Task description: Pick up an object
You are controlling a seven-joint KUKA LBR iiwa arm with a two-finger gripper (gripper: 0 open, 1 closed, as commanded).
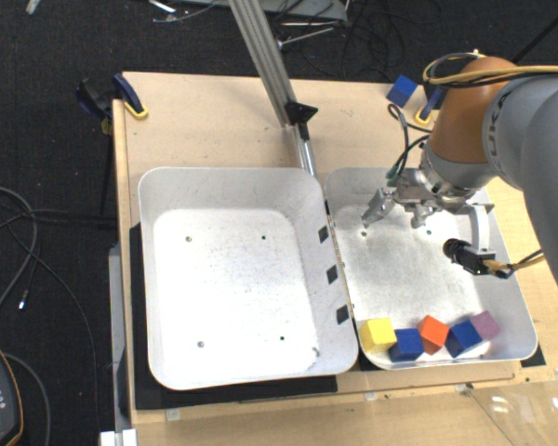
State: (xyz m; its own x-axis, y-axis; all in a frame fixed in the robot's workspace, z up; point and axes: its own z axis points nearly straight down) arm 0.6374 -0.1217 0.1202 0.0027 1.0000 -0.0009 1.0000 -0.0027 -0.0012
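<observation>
Camera view: the hand [396, 211] hangs open, holding nothing, well apart from the yellow block [378, 332].

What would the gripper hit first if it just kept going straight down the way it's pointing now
Most likely the bare floor of the right bin. The gripper hangs over that bin's upper part, fingers pointing down and slightly left. The blocks sit clustered at the near edge, well off that line, though depth is hard to judge from this single slanted view.

Two bins side by side on the bench

Blocks [432, 335] cluster along the right bin's [391, 277] lower edge; the gripper [395, 212] hangs above its upper part.
</observation>
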